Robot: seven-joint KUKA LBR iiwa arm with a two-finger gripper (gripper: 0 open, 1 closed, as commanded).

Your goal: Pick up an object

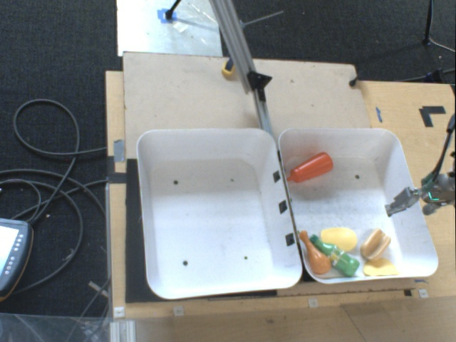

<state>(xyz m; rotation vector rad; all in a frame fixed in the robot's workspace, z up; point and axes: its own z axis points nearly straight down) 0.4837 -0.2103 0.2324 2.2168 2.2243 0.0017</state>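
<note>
The gripper (403,201) sits at the right edge of the right bin (399,155), roughly halfway along that wall, with only a grey tip reaching inward over the rim. The rest of it runs off the view's right side, and whether it is wide, narrow or holding anything I cannot tell; nothing shows between its tips.

The right bin carries 5 objects. An orange-red cylinder (311,167) lies on its side near the bin's far-left corner, just beside the wall shared with the left bin (153,191), and well apart from the gripper across the bin floor. The other 4 cluster along the near edge. A bread-coloured roll (375,244) lies closest to the gripper, below it and slightly inward, near but not touching it. A flat yellow piece (380,267) rests just beside the roll, against the near wall. A yellow lemon-shaped object (338,238) sits toward the middle of the near edge. A green bottle-shaped object (338,258) lies touching the lemon shape's near side, and an orange carrot-like object (314,254) lies slanted by the near-left corner, touching the green one.

The left bin stands just beside the right, their walls touching.
</note>
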